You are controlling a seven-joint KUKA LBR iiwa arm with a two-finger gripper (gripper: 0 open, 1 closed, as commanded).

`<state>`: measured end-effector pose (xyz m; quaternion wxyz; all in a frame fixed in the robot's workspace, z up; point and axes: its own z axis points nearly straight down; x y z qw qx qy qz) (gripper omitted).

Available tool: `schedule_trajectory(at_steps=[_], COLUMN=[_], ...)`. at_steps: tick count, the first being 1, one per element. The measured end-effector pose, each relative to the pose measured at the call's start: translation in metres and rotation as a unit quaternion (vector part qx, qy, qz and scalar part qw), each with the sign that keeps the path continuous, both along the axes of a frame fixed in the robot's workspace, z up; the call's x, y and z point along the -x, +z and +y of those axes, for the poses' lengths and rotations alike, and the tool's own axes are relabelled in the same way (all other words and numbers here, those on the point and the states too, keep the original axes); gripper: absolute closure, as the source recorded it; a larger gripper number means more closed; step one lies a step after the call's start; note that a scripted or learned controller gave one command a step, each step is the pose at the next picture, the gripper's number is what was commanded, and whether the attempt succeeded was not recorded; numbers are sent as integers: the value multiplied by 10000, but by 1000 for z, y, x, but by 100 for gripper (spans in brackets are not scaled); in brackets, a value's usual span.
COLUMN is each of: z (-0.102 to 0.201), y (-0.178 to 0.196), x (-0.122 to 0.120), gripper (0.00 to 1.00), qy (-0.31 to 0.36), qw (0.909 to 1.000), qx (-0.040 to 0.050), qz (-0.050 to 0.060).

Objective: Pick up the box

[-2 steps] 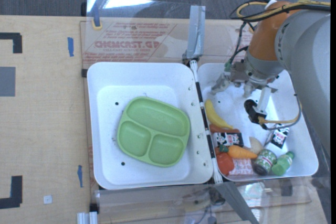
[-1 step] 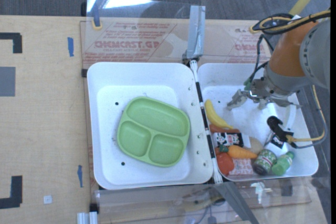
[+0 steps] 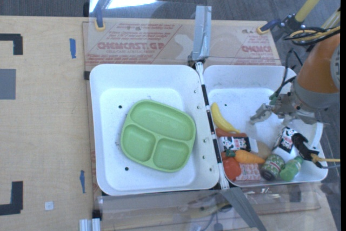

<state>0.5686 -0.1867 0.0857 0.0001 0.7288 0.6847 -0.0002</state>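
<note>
Pale wooden tabletop [image 3: 43,116] carries both bins; your pincer [image 3: 263,113] hangs released right of the banana [image 3: 221,119], grasping nothing. Below the banana, the cow-print box [image 3: 235,144] lies unlifted.

**A wooden counter with two white bins**

The counter [image 3: 43,132] is pale wood, with dark square marks near its far edge from the claw [image 3: 266,112] and short strips of blue tape [image 3: 72,47] on its surface. Two shallow white bins sit on it side by side, their inner rims touching. The right bin [image 3: 238,81] lies directly under the claw. The left bin [image 3: 105,94] lies beside it, on the side away from the arm. Behind both bins, beyond the claw, a clear plastic sheet [image 3: 135,40] with red lettering lies flat on the counter. In front of the bins, another clear panel [image 3: 178,203] runs along the near edge.
</note>
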Motion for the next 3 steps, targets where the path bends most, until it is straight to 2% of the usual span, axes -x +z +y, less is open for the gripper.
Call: schedule_trajectory(at_steps=[1, 2, 3], z=[25, 62, 63], y=[1, 1, 0], x=[50, 7, -73], gripper=[0, 0, 0], qy=[576, 657, 880], qw=[9983, 9978, 9961], qx=[4, 1, 5], qz=[-28, -28, -11])
